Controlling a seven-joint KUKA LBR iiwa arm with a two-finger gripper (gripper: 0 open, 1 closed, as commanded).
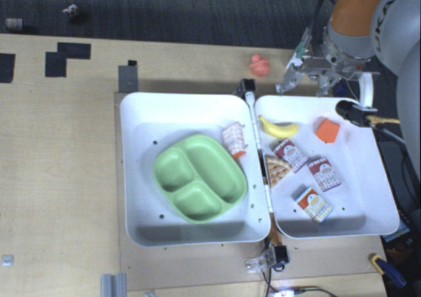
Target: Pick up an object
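Gripper (309,79) hung at twelve o'clock above the right bin (375,177), holding nothing, finger spread indiscernible; banana (277,129) and other items remained unpicked.

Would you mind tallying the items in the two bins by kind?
Green tray: 1
Tube: 1
Banana: 1
Orange block: 1
Red-and-white cartons: 3
Waffle-like piece: 1
Total: 8

The grey arm (388,13) reaches in from the right, tool (327,72) lowered.
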